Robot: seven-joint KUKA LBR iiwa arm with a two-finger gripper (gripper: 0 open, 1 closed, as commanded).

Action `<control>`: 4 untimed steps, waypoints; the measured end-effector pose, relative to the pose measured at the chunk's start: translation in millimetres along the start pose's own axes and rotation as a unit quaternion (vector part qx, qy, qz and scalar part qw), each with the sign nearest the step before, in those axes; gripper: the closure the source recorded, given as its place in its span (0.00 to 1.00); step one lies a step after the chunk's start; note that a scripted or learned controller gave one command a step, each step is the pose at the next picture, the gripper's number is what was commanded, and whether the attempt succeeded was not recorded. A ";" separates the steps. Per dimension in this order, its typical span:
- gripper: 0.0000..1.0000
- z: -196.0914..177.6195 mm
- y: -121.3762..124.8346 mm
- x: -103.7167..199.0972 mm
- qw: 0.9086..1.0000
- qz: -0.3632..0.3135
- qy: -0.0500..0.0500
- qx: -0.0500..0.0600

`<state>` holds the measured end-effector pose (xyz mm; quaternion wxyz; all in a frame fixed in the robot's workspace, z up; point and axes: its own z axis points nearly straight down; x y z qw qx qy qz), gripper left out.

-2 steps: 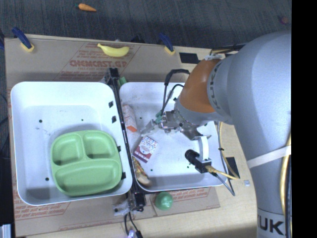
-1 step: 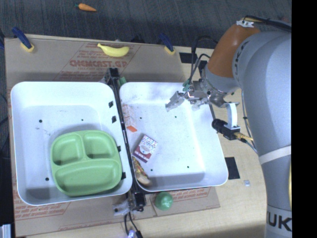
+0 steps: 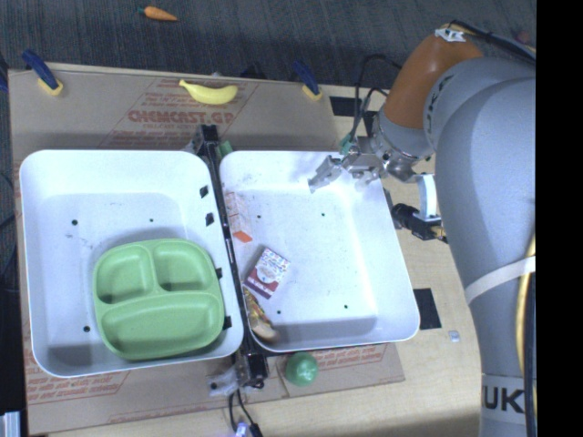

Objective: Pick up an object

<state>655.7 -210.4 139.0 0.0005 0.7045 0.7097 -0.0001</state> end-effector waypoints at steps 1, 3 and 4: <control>0.00 47.5 -158.5 18.0 1.000 0.001 0.000 0.001; 1.00 -92.3 -152.8 -0.7 1.000 0.001 -0.001 -0.001; 1.00 -96.7 -178.9 0.3 1.000 0.001 0.000 0.001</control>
